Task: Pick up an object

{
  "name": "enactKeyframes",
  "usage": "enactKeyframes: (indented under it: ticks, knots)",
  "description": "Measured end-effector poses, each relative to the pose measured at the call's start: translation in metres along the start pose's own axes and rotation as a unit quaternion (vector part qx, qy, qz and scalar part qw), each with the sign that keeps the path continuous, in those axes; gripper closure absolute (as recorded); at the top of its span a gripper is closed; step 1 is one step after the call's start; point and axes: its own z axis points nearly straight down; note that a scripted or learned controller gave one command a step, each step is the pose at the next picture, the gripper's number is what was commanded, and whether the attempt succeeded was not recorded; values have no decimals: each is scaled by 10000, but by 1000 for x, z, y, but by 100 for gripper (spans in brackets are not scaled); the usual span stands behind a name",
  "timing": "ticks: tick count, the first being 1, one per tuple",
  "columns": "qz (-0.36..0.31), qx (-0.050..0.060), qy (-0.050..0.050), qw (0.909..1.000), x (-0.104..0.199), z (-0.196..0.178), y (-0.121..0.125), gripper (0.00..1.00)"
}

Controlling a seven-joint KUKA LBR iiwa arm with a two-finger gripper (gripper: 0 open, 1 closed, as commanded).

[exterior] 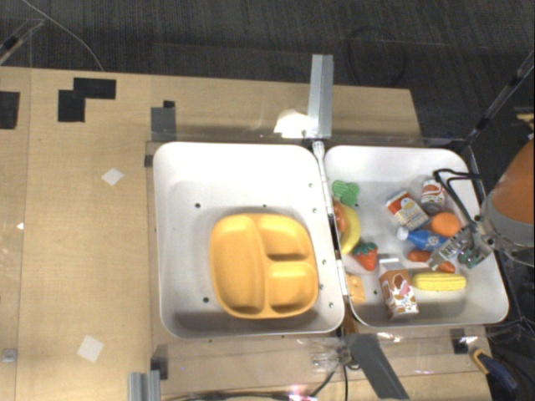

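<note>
Over the right bin (493, 312), near its right wall, sits the gripper (462, 251) — small, cluttered, metallic with a bit of green; can't tell how far it's open or whether it has hold of anything. It's low among the toys, right beside the orange ball (446, 223) and the blue item (424, 241), just above the corn (440, 283). Contact with any of them: can't tell.

Arm (514, 199): comes in from the right edge, orange band visible above the grey wrist, angled down and leftward into the bin. Black cable loops over the bin's top right corner.

Left to right:
- Left bin (180, 224): one yellow tray (263, 264), three compartments, lying flat, slightly low of centre.
- Divider between the bins, with a metal post (321, 94) standing at its far end.
- Right bin, left side: one green toy (346, 193), one banana (350, 230) below it, one red strawberry-like piece (365, 258), one small tan block (355, 287) near the front wall.
- Middle: one juice carton (399, 292) at front, one snack pack (407, 210) further back, one small white piece between them.
- Right: one round tub (432, 194) at back, orange ball, blue item, a small red piece, corn at front.

Candidate pick objects all lie in the right bin; nearest to the gripper are the ball, blue item and corn.
</note>
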Motion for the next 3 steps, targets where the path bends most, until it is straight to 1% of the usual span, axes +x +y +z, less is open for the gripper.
enactKeyframes:
  ticks: [1, 2, 3]
  knots:
    - [-1, -11, -13, 10000, -1, -1, 1, 0]
    - [245, -37, -37, 9997, -24, 26, 86, 0]
    - [1099, -43, -37, 9939, -10, 25, 60, 0]
